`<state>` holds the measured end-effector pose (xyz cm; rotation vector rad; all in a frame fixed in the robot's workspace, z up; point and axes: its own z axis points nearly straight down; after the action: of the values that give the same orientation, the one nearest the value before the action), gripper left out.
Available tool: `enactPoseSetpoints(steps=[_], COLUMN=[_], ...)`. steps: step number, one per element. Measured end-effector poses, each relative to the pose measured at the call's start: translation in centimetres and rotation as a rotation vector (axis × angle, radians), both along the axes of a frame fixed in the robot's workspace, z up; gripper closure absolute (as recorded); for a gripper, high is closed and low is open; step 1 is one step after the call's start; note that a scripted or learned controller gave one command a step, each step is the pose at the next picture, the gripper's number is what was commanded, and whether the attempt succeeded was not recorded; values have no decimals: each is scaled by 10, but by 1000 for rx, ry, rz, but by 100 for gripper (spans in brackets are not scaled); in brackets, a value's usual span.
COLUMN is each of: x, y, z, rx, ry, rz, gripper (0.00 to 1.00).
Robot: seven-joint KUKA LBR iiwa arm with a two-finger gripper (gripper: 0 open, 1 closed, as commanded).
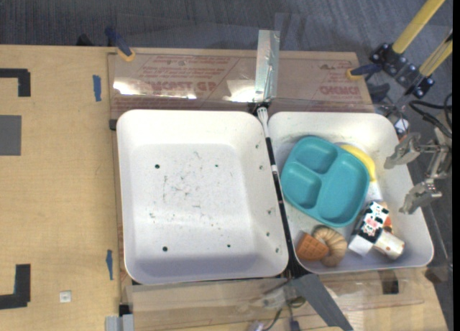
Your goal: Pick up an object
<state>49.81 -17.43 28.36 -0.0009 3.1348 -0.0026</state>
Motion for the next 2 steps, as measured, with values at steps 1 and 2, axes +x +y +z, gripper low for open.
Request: enactPoseSetpoints(steps=[1,2], x=[22,80], y=[-41,-48], z=[-55,-192], rx=[4,8], ry=[6,-9], rz=[-497,-817], gripper=[0,0])
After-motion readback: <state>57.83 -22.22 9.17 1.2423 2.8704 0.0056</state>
